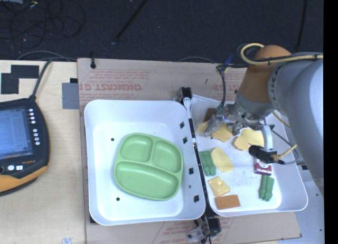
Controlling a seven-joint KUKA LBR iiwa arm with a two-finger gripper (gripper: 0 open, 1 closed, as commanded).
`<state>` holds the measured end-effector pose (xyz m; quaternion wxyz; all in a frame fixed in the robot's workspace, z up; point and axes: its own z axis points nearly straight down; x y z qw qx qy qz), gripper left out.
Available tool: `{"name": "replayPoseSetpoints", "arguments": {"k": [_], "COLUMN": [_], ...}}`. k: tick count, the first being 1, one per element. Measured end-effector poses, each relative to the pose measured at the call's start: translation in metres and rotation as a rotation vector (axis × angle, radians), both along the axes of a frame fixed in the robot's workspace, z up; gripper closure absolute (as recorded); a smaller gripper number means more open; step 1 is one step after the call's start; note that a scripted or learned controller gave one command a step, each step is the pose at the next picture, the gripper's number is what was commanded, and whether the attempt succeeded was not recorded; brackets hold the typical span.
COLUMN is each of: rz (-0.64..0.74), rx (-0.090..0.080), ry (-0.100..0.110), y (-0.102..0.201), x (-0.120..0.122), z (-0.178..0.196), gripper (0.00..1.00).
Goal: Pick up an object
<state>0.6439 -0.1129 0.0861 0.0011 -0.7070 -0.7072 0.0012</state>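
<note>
Dark floor with loose cables runs along the far side, and on my side of it sits the tabletop [53, 87], pale wood with a cardboard sheet under two white bins. I've got the gripper [228, 124] down in the right bin [296, 198], at its far-left part, right over a cluster of yellow pieces [222, 132]. Whether the jaws are open or closed I cannot tell; cables and the wrist crowd that spot.

No single target is named, so anything in this bin counts. Nearest the gripper are those yellow pieces, one more yellow slab [248, 140] just to the right. Toward me lies a yellow lump [222, 159] touching a green pod [207, 163], then a yellow wedge [218, 186] and an orange-brown block [227, 202] at the near edge. Over on the right, a green piece [266, 188] lies just below a small red and white item [263, 169].

Left bin [97, 127] holds a green divided plate [149, 166], well apart from the action. Far left, the teach pendant [18, 140] rests on the tabletop.

My worry: the yellow pieces look flat and overlapping, so I judge the jaws may slide off, or pinch two at once and drop both on lift. The bin's wall and the divider [191, 142] are close on the left, so a bump there could spoil the grasp.
</note>
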Motion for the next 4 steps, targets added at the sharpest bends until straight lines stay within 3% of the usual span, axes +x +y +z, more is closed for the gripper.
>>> {"name": "replayPoseSetpoints", "arguments": {"k": [1, 2, 3, 4], "rz": [0.0, 0.0, -0.003, -0.006], "rx": [0.003, 0.003, 0.002, 0.003], "ry": [0.002, 0.002, -0.001, 0.003], "y": [0.001, 0.001, -0.004, -0.006], "x": [0.001, 0.001, -0.083, -0.082], "z": [0.009, 0.009, 0.002, 0.01], "gripper": [1.0, 0.0, 0.0, 1.0]}}
